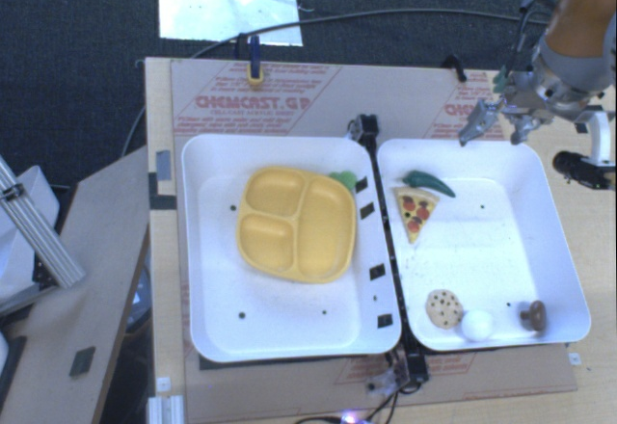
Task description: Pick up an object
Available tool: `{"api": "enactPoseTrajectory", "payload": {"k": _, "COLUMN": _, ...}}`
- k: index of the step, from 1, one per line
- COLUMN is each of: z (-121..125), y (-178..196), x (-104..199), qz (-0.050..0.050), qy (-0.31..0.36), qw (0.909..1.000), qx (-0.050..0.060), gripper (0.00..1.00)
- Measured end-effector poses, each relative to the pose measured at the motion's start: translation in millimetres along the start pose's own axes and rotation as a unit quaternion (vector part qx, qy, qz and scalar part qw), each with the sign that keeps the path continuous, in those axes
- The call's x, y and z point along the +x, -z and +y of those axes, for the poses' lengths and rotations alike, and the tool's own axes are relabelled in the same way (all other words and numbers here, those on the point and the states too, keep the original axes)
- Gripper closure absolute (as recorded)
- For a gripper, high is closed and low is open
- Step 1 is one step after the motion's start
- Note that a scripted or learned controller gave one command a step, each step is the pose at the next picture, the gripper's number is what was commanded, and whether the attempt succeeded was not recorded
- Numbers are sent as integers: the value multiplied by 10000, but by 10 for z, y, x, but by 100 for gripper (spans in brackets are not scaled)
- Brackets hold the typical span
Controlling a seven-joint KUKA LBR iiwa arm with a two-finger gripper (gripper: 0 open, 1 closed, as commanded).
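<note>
I'm seeing the gripper (pixel 494 124) hovering over the back edge of the right bin (pixel 554 249), fingers (pixel 473 130) spread apart and pinching nothing.

Candidates are all sitting in the right bin. Green pepper (pixel 428 183) is lying near the back left, with the pizza slice (pixel 415 212) just beside it on the near side. Cookie (pixel 443 307) and white ball (pixel 477 325) are touching or nearly so at the front wall; small brown piece (pixel 533 315) is sitting in the front right corner. Left bin (pixel 207 249) is holding the yellow divided tray (pixel 295 223), with a bit of something green (pixel 344 181) poking out behind it.

I'm judging these as light plastic toy food: stiff, probably slick, not fragile.

- Pepper: I'm favouring it. It's closest to the gripper, raised off the floor and narrow. I'd close across its middle, fingers square to its long axis.
- Pizza and cookie: flat, so fingers are likely scraping the bin floor before getting any bite.
- Ball: round and smooth, probably squirting out, and the wall is crowding it.
- Brown piece: tucked in the corner, poor clearance.

Main risk with the pepper: nudging the pizza slice on the way down.
</note>
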State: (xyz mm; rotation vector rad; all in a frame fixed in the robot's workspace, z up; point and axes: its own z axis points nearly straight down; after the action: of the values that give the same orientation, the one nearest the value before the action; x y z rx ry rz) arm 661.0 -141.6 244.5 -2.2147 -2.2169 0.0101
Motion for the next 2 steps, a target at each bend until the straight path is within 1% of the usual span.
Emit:
{"api": "enactPoseTrajectory", "payload": {"k": 1, "z": 21, "y": 82, "x": 4, "qz": -10, "qy": 11, "qw": 10000, "qx": -61, "gripper": 0}}
{"api": "enactPoseTrajectory", "payload": {"k": 2, "z": -20, "y": -346, "x": 35, "qz": -7, "qy": 8, "qw": 10000, "qx": -48, "gripper": 0}}
